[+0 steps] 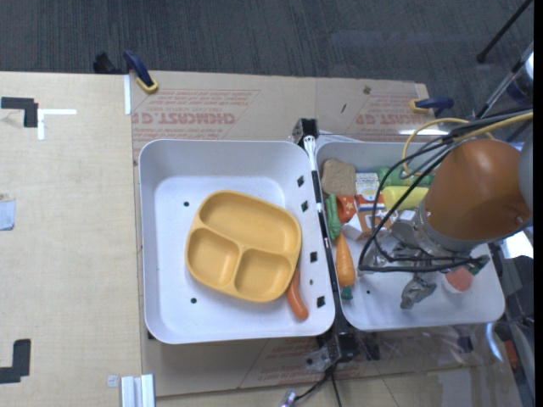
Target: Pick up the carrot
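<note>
Over the right white bin (475, 312), the claw (417, 293) hangs, its opening impossible to tell.

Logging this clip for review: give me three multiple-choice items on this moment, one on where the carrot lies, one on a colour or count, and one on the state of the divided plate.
1. Where does the carrot lie?
A. In the right bin, by its left wall
B. On the yellow plate
C. On the cardboard outside both bins

2. How many compartments does the yellow plate have?
A. One
B. Three
C. Five

3. What is the plate's state?
A. Flat in the left bin, its compartments bare
B. Flipped upside down
C. Leaning upright against a wall

Answers:
1. A, the orange carrot runs lengthwise beside the right bin's left wall.
2. B, one long section and two smaller ones show.
3. A, it lies open side up with nothing in it.
</note>
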Available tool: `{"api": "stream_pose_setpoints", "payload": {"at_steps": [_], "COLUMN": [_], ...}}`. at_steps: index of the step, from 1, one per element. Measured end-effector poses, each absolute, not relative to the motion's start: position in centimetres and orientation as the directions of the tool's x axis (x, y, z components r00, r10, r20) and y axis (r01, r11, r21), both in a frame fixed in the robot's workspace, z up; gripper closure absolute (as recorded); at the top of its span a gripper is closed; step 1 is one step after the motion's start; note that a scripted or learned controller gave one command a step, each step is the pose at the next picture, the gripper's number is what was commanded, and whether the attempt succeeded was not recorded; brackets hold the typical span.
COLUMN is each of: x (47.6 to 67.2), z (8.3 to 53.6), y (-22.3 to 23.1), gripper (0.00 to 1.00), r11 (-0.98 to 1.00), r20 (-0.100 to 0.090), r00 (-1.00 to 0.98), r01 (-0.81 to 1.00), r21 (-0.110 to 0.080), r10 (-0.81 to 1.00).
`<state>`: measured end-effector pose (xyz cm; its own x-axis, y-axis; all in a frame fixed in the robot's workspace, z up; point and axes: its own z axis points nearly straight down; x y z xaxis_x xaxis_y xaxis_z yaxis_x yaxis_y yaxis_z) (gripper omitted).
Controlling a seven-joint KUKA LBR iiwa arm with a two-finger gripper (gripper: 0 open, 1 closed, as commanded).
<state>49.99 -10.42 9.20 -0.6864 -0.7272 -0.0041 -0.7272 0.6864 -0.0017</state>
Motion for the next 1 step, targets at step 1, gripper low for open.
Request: {"api": "stream_pose_setpoints", "payload": {"at_steps": [1], "x": [55.75], "z": [9.30], "y": [-9.87], "gripper": [0.00], "r11": [0.903], "r20": [-0.006], "r00": [-0.903], "r01": [-0.429], "r21": [-0.001], "r10": [-0.429]}}
